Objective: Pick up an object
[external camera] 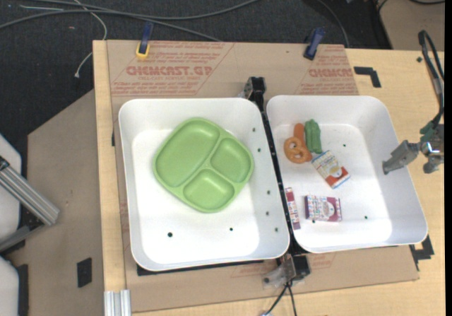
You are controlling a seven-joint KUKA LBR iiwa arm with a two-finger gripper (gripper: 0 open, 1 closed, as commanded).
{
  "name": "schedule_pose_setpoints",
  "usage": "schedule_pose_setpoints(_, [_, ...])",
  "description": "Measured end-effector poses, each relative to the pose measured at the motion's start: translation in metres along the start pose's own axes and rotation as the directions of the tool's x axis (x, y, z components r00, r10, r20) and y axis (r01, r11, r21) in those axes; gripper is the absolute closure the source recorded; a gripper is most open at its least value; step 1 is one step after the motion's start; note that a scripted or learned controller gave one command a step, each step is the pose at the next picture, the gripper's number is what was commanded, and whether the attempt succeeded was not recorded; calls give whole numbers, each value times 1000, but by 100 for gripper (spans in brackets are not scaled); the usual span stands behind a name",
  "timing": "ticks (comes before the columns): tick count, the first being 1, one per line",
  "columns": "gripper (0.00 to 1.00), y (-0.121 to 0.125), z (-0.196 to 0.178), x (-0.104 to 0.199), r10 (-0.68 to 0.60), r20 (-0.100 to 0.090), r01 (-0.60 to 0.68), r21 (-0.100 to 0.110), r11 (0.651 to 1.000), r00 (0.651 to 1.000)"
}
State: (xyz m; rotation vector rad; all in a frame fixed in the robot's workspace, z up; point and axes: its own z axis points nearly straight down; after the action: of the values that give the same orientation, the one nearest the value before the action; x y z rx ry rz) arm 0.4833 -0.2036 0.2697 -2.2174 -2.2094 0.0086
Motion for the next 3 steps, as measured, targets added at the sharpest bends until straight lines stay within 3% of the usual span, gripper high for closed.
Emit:
schedule_pose_setpoints(1, [0,2,-5,1,-4,3,4,-11,1000,1000])
schedule_pose_setpoints(3, [0,9,82,-5,-3,1,3,-7,1000,1000])
